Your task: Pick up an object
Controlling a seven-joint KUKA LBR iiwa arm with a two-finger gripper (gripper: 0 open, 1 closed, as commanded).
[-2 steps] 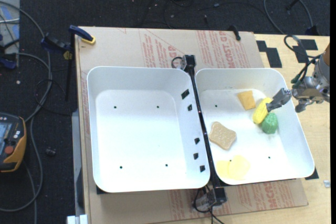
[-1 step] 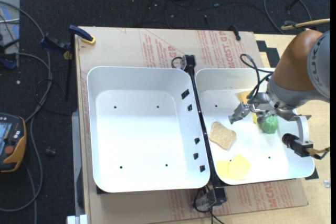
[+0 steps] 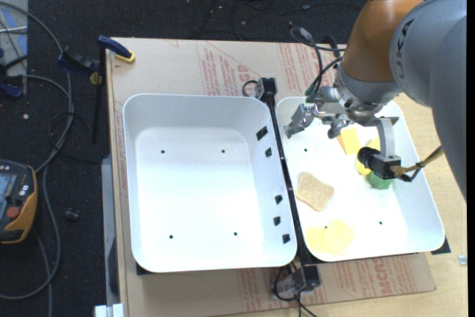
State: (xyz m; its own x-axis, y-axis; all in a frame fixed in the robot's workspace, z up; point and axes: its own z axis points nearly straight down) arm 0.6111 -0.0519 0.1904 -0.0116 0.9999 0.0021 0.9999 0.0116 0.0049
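Note:
My gripper (image 3: 298,119) hangs over the upper left corner of the right bin (image 3: 415,197), close to the divider between the two bins, with nothing visibly in it. Below it lies a tan slice of bread (image 3: 315,191). A flat pale yellow round piece (image 3: 332,236) rests near the bin's front edge. A yellow wedge (image 3: 348,140) sits just right of the gripper, partly under the wrist. A small green object (image 3: 381,182) lies further right, with a bit of yellow (image 3: 362,166) beside it.
The left bin (image 3: 141,159) stands beside the right one on the cardboard-covered bench (image 3: 193,63). Black clips (image 3: 277,199) run along the seam between the bins. A blue and yellow clamp (image 3: 111,50) sits at the bench's far left corner.

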